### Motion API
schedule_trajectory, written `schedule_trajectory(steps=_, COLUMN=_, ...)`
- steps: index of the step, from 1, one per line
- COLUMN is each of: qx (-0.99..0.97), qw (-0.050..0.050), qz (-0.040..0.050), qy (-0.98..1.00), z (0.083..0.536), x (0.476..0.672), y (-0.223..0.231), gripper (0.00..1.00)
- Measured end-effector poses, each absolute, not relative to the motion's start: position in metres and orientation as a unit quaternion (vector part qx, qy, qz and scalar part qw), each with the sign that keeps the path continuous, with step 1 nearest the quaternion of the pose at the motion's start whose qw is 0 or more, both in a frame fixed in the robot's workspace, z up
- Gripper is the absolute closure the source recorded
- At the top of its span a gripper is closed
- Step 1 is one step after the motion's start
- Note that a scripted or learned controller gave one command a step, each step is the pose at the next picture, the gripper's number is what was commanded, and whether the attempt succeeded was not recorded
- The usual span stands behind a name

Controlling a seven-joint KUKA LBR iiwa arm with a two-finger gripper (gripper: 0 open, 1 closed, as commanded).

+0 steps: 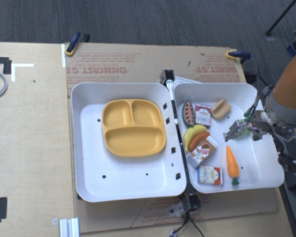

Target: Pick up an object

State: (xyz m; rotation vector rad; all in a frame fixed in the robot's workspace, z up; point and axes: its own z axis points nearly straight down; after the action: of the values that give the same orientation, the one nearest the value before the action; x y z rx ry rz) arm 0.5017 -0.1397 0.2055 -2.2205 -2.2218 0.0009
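The gripper point(235, 132) hangs at the right of the frame above the right bin point(259, 169), its fingers too small and dark against the wrist hardware to tell whether they are spread or closed; nothing can be seen between them. The nearest thing is the toy carrot point(231, 163), just below the fingertips in the frame and slightly to their left, lying flat on the bin floor. Its long axis runs nearly straight up and down the frame, with the orange root toward the gripper and the green top at the bottom. I judge it the likeliest target, and a grasp would want the fingers set across that axis. Farther left lie a banana point(194, 133) with a sausage point(199, 141) on it, a watermelon slice point(188, 113), small cartons and a bread roll point(220, 109). The left bin point(89, 172) bears a yellow divided plate point(133, 128).
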Motion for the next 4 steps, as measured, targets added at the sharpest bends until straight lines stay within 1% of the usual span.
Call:
schedule_trajectory(steps=1, qx=-0.569, qw=-0.003, qz=-0.0008, qy=-0.822, z=0.109, x=0.510, y=-0.143, gripper=0.00)
schedule_trajectory(steps=2, qx=-0.570, qw=-0.003, qz=-0.0009, qy=-0.822, z=0.117, x=0.511, y=-0.142, gripper=1.00)
schedule_trajectory(steps=3, qx=-0.544, qw=-0.001, qz=-0.0003, qy=-0.839, z=0.192, x=0.478, y=-0.079, gripper=1.00)
schedule_trajectory(steps=4, qx=-0.544, qw=-0.002, qz=-0.0007, qy=-0.839, z=0.202, x=0.480, y=-0.079, gripper=1.00)
